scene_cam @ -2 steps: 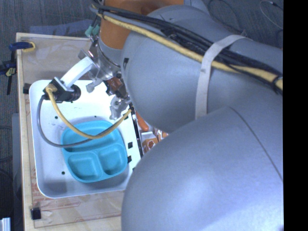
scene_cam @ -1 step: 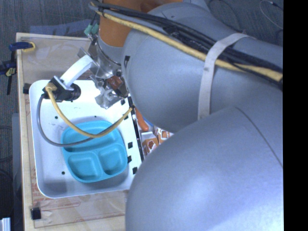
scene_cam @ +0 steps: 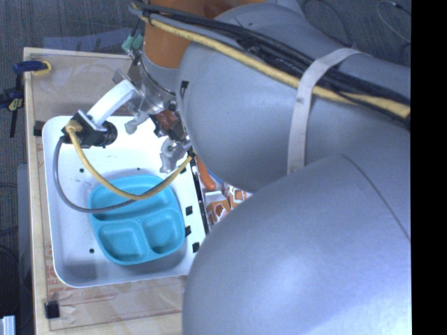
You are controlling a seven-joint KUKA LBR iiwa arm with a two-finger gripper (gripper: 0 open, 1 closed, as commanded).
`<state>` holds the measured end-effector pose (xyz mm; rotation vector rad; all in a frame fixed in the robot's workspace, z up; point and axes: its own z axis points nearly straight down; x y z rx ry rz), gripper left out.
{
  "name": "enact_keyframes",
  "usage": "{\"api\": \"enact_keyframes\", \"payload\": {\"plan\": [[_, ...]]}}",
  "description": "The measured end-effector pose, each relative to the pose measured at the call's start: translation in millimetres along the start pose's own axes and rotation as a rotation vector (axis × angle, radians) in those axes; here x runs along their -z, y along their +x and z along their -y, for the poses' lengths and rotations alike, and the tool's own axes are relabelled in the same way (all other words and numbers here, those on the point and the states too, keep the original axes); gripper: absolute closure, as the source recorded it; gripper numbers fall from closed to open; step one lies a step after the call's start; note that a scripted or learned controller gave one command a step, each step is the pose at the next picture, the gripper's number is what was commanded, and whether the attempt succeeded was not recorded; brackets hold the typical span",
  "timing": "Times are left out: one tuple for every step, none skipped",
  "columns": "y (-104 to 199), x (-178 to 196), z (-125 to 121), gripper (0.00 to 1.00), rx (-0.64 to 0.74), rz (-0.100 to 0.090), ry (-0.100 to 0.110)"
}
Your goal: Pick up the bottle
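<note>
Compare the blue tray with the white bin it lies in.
The tray is bright blue; the bin is white. The tray is divided into compartments, two small ones showing toward the near end; the bin is one open basin. The tray is the smaller, covering only part of the bin's floor. Both are shallow with rounded corners, and a yellow hose crosses over both.

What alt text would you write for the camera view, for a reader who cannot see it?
A large grey robot arm reaches in from the right over a white bin that holds a blue divided tray. A yellow hose loops from the arm's tip across the tray.
</note>
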<state>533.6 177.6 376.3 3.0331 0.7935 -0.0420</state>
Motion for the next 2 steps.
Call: {"api": "enact_keyframes", "payload": {"plan": [[46.3,51.9,-41.6,0.00,0.552,-0.013,-0.003],[80.7,59.5,-43.9,0.00,0.559,-0.015,-0.003]]}}
